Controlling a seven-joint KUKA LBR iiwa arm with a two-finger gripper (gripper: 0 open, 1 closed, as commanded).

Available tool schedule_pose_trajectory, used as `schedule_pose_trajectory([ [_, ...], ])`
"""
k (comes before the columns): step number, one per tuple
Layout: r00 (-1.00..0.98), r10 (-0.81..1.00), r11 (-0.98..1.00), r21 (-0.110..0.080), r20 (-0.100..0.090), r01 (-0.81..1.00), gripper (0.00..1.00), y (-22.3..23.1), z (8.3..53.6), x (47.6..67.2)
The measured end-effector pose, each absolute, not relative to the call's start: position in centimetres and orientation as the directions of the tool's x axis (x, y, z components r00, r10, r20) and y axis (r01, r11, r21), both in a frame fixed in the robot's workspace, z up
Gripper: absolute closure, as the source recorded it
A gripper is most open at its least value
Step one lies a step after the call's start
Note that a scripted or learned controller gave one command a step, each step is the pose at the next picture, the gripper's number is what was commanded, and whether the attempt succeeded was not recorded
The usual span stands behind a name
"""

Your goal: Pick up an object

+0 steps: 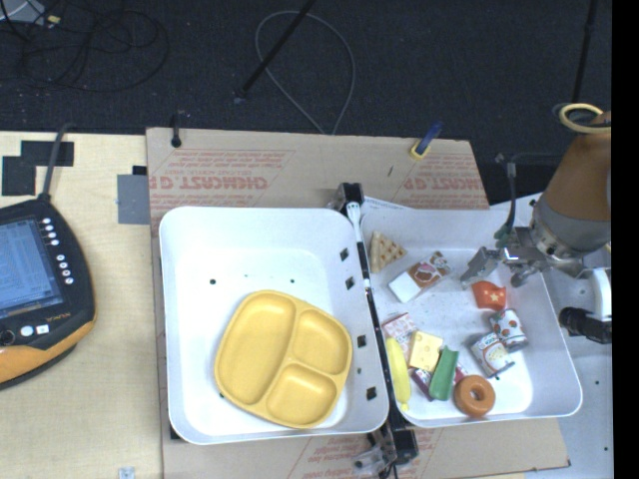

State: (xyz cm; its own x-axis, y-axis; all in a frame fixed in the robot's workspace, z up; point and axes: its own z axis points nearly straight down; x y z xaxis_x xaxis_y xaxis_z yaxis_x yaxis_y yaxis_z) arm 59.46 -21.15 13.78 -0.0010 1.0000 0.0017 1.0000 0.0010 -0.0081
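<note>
My gripper hangs over the right bin near its far right side, open, with nothing between its fingers. A small red toy vegetable lies just below the fingertips, apart from them. Close by in the same bin are two small cans, a brown donut, a green stick, a yellow cheese block, a banana, a pizza slice and a white and red piece.
The left bin holds a yellow divided plate. A divider with black clips separates the bins. A tablet pendant lies at the far left. The arm's orange band rises at the right edge.
</note>
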Motion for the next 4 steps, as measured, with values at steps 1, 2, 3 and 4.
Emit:
schedule_pose_trajectory([
  [1, -0.002, 1.0, 0.002, 0.011, -0.01, 1.0, 0.0, -21.5, 9.3, 60.1],
  [2, 0.002, 1.0, -0.002, 0.016, -0.009, 1.0, 1.0, -21.6, 10.6, 60.2],
  [3, 0.003, 1.0, -0.003, 0.014, -0.009, 1.0, 0.0, -21.6, 10.5, 60.1],
  [4, -0.002, 1.0, 0.002, -0.005, 0.002, 1.0, 0.0, -21.1, 8.7, 58.2],
])
